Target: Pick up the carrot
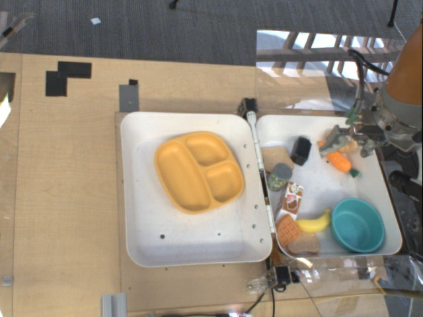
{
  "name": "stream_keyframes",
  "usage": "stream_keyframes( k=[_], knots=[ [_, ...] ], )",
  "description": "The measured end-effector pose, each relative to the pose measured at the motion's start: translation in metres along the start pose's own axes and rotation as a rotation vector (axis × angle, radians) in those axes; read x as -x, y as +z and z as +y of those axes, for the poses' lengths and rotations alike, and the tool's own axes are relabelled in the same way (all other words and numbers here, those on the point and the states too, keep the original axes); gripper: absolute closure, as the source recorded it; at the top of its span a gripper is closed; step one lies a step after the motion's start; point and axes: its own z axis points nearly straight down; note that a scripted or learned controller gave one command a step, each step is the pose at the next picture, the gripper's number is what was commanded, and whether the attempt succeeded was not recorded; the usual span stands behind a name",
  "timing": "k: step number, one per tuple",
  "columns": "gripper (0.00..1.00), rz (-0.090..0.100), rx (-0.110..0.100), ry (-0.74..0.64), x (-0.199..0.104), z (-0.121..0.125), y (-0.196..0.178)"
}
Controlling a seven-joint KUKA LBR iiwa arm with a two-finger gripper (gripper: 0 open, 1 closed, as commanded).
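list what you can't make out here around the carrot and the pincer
- Pincer, camera view: too small and cluttered to tell whether it touches the carrot.
- Arm: cut off by the right edge.
- Waffle and bread slice: blurred by glare at the right bin's front rim.

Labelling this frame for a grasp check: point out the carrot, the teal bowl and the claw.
carrot [340, 162]: camera view, on its orange body.
teal bowl [357, 225]: camera view, on its inner floor.
claw [345, 142]: camera view, between its fingertips.
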Motion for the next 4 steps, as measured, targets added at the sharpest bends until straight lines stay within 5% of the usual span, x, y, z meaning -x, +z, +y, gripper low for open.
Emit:
stream_keyframes(
  k=[1,2,3,4],
  knots=[
    [0.0,0.0,-0.01,-0.026,0.037,0.046,0.102],
    [0.0,-0.007,0.031,-0.009,0.06,0.086,0.165],
    [0.0,-0.003,0.006,0.132,0.047,0.009,0.192],
    [1.0,-0.002,0.014,0.126,0.045,0.013,0.179]
  ],
)
